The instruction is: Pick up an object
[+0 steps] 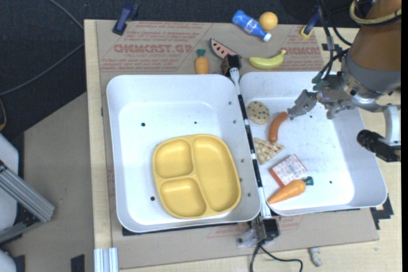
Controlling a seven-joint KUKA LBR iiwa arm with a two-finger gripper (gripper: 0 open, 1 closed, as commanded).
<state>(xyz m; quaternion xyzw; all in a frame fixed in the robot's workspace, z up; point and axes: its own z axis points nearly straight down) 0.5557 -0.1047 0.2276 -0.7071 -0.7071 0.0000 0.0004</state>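
Reddish-orange toy sausage (275, 127), the nearest candidate for picking, lies tilted in the upper-left part of the right white bin (357, 156), just right of a round brown cookie (258, 111). The gripper (317, 105) hovers to its right, fingers spread and empty. A sound grasp probably calls for closing across the sausage's narrow width. Open floor lies to the right; the checked cracker (266, 150), red-and-white packet (288, 169) and orange carrot (288, 190) crowd the bin's lower left, beside the wall shared with the left bin.
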